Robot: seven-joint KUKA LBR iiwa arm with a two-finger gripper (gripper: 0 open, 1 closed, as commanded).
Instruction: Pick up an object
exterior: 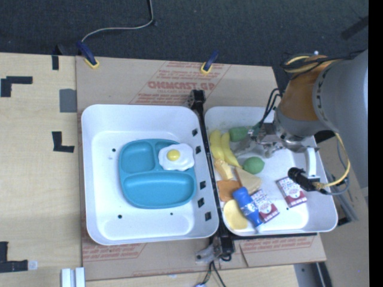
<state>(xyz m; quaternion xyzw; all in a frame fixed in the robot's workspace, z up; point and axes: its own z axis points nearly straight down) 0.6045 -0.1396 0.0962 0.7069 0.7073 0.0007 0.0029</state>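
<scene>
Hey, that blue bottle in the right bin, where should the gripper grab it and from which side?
Probably the blue bottle is best gripped across its middle, coming straight down from above. It lies flat and slanted among a red packet and yellow pieces, so closing across its narrow width looks safer than along its length. The gripper sits above the green ball.

arm: reaching in from right (orange band up) | tool (263, 141): lowered
</scene>
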